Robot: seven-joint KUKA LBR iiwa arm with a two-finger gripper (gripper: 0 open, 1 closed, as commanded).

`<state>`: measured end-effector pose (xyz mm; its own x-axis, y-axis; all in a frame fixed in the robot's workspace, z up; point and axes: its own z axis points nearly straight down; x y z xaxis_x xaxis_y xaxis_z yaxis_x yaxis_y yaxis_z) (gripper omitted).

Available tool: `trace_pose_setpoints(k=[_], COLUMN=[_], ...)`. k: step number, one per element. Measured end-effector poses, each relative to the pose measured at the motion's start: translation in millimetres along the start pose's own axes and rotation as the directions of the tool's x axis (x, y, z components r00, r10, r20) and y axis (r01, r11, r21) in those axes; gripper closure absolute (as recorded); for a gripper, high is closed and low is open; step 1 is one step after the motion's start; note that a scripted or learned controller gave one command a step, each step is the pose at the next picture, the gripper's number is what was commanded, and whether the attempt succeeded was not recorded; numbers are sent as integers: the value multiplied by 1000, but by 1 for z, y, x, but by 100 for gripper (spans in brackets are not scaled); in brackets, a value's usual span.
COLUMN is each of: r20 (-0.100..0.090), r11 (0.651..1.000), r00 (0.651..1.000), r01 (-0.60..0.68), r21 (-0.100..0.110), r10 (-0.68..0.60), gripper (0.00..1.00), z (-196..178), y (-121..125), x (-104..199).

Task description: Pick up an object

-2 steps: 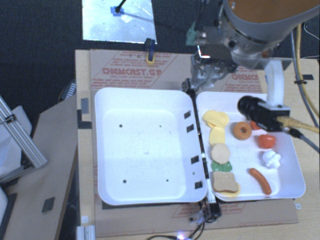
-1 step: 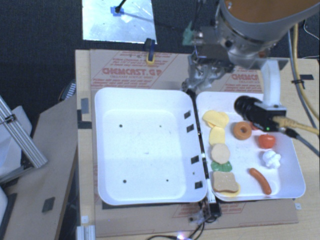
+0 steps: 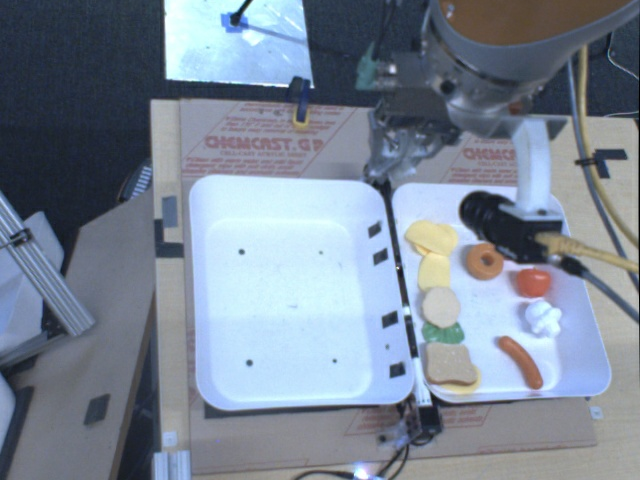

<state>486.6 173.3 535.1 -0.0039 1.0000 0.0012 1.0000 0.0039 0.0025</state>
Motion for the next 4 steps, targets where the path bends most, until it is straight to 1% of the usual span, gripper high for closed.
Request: trace_pose_setpoints(k=[4], r20=[0], r11=[1000], r00=[1000], r01=[0], r21=[0], r10=[0], gripper=[100], z=[0], y=[0], x=[27])
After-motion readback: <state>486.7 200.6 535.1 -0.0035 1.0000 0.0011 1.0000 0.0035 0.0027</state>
